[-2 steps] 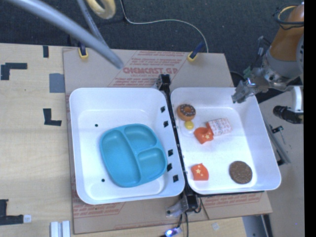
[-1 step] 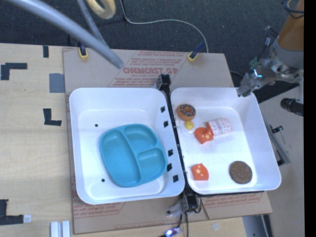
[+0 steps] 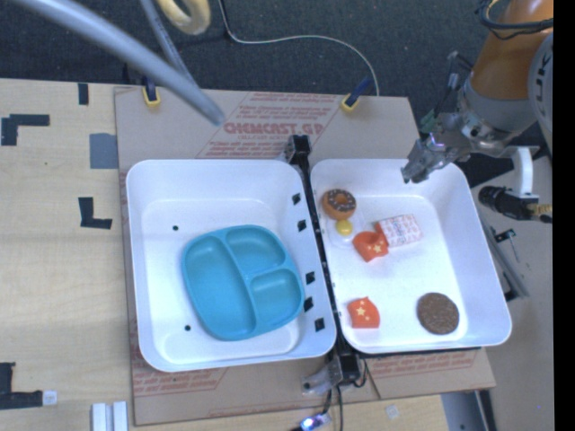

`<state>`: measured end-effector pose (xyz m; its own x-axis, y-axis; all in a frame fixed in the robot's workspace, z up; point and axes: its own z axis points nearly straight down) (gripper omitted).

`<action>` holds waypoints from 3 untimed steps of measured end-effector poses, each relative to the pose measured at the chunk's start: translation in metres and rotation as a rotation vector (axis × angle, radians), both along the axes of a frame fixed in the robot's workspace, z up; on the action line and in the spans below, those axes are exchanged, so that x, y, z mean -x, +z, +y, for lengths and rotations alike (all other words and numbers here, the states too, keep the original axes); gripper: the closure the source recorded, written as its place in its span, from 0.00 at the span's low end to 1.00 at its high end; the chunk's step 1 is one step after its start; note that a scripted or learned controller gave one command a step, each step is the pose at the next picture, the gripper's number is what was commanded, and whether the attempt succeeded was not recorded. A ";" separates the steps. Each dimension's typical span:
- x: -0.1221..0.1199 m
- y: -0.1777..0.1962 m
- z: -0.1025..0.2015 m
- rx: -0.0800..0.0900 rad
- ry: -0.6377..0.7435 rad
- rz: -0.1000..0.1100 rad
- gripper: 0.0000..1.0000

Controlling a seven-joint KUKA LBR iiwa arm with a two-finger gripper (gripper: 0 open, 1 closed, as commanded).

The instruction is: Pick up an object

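Observation:
The right bin holds a brown donut, a small yellow piece, an orange-red block, a white packet with red print, a red block with a yellow star and a dark brown round cookie. My gripper hangs over the bin's far right rim, above and to the right of the white packet. Nothing shows between its fingers.
The left bin holds a blue divided plate. A black clip row runs between the two bins. Both bins rest on a cardboard sheet with yellow clamps at its far edge.

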<state>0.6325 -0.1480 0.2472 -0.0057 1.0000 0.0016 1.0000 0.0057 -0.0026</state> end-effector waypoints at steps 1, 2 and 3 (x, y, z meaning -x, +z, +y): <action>0.006 -0.010 0.045 0.000 0.000 0.000 1.00; 0.001 -0.006 0.096 0.001 0.000 -0.002 1.00; -0.001 -0.005 0.155 0.001 0.000 -0.002 1.00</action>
<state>0.6336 0.0075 0.2423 -0.0059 1.0000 0.0006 1.0000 0.0059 -0.0010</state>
